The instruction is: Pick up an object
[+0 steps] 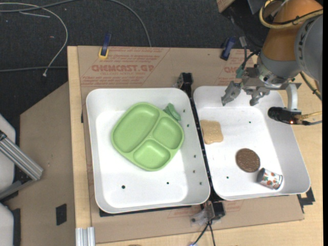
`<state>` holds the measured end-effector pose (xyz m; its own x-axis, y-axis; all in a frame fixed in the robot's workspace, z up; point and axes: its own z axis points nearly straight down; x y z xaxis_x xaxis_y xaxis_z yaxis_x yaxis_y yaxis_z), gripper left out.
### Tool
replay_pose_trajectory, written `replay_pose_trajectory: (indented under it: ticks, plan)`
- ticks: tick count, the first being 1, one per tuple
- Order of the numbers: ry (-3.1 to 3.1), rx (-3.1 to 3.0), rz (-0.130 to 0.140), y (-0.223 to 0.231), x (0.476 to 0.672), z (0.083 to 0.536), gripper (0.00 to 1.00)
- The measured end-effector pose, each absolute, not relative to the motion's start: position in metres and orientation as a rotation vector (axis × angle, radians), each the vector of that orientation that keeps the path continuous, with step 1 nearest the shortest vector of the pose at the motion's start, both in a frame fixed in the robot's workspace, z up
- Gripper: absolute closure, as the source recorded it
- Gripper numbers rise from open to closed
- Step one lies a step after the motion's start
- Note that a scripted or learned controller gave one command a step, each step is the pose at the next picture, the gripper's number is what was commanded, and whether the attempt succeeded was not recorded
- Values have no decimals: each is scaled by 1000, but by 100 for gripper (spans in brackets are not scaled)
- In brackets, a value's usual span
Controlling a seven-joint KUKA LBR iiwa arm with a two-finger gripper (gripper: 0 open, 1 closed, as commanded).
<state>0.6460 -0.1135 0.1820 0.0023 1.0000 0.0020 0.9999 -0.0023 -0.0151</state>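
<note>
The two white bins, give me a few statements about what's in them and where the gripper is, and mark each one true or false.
1. The green divided plate lies in the left bin. True.
2. The gripper holds the brown round cookie. False: the gripper is open over the far end of the right bin, with nothing between its fingers, and the cookie lies on the bin floor nearer the camera.
3. The tan toast piece lies in the right bin near its left wall. True.
4. The small patterned can stands upright in the left bin. False: it lies on its side in the near right corner of the right bin.
</note>
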Motion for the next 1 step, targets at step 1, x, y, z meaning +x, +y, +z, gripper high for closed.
replay_pose_trajectory:
  ticks: [1]
  plan:
    - [-2221,-2220,1,-113,649,190,0]
